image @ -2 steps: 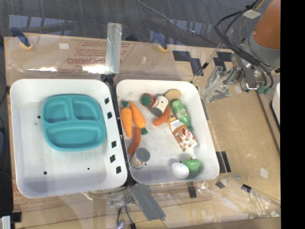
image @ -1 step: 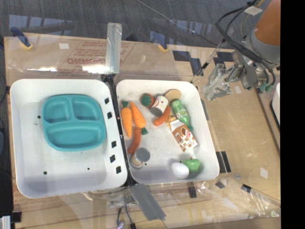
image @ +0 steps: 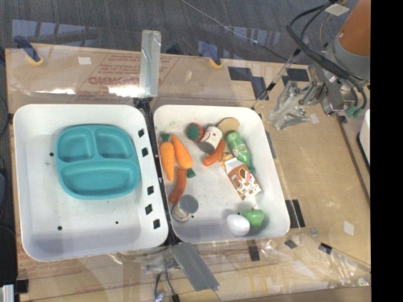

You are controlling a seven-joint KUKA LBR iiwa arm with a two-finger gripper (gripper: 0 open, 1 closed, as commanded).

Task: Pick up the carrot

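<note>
Overhead: my gripper [image: 291,113] hangs over bare worktop [image: 321,181] just off the right bin's [image: 272,168] far right corner, nothing between its fingers; how open, can't tell. Carrot [image: 167,160] lies in that bin near its left wall, beside a second carrot [image: 182,152].

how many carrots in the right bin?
2 clear ones, side by side against the right bin's left wall: carrot nearest the wall, second carrot touching its right. Other orange-red pieces lie nearby, one below and one mid-bin; I can't tell what they are.
</note>
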